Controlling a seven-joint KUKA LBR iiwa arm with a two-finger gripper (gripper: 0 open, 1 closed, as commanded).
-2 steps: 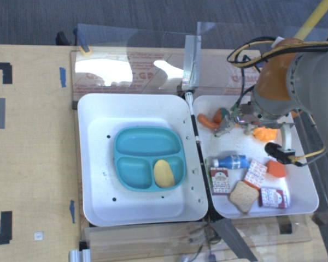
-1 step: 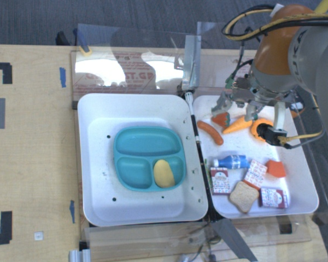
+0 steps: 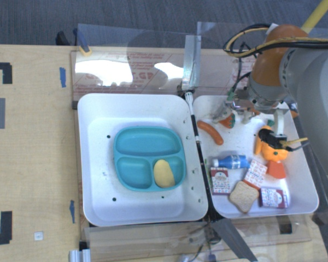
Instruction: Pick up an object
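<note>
Sausage lies in right bin, just below-left of tool; tool's grip state cannot be told.

No readable text; print on red-white packets too small to make out

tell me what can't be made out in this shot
- Gripper: the camera view blurs it and the arm's wrist covers it, so its fingers are unreadable.
- Orange item beneath it: too small and blurred to identify.
- Small cartons: print too small to read.
- Orange toy: shape unclear at this size.
</note>
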